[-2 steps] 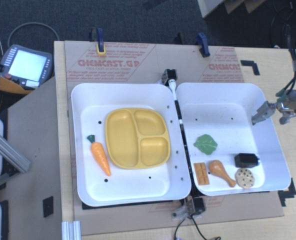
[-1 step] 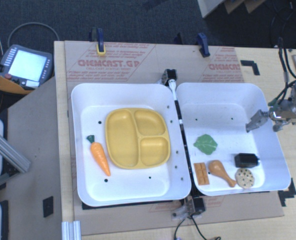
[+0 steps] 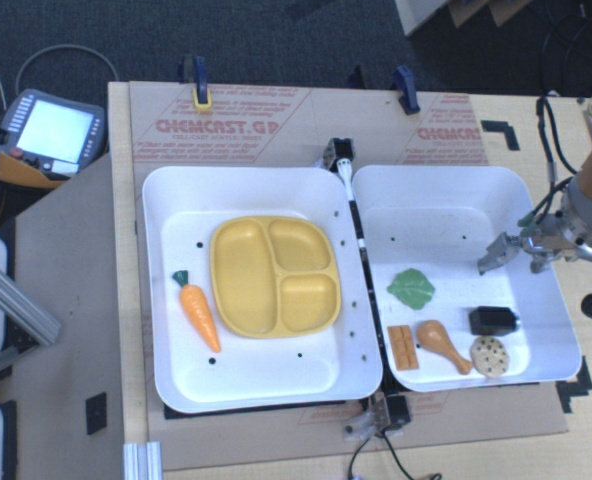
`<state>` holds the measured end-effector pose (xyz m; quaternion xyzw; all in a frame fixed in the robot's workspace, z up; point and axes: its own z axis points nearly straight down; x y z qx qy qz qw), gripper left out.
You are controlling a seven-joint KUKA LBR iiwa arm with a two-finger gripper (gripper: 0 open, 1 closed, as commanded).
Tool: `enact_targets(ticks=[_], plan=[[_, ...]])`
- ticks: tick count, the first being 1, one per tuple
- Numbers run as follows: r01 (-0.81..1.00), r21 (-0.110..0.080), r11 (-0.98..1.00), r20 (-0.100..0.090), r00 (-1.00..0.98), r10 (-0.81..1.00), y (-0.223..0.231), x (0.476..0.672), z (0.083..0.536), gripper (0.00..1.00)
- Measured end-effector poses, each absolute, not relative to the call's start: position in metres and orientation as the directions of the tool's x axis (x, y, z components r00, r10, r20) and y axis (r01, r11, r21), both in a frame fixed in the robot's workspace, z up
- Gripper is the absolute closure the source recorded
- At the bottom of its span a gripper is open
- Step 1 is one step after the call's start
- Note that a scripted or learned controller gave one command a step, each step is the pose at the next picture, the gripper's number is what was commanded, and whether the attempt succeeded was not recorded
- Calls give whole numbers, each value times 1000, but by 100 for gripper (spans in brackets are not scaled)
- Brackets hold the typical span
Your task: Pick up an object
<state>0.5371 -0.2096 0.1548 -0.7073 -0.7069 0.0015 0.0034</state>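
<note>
Black block (image 3: 493,319) lies near cookie (image 3: 489,355), below claw (image 3: 504,252).

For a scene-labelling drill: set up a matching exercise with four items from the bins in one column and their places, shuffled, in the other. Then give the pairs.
Things:
1. carrot
2. yellow plate
3. green leaf
4. cookie

Places:
A. middle of the left bin
B. near the front right corner of the right bin
C. left bin, to the left of the divided plate
D. right bin, just above the cracker and drumstick

Pairs: 1-C, 2-A, 3-D, 4-B
</note>
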Motion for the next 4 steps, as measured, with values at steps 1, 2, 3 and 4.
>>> enact_targets(ticks=[1,2,3,4], plan=[[1000,-8,1,4,-1,1000,-200,540,103,0],[1000,0,0,-1,0,1000,-201,542,117,100],[1000,7,1,-4,-1,1000,-205,553,167,100],[1000,7,0,-4,0,1000,-213,551,214,100]])
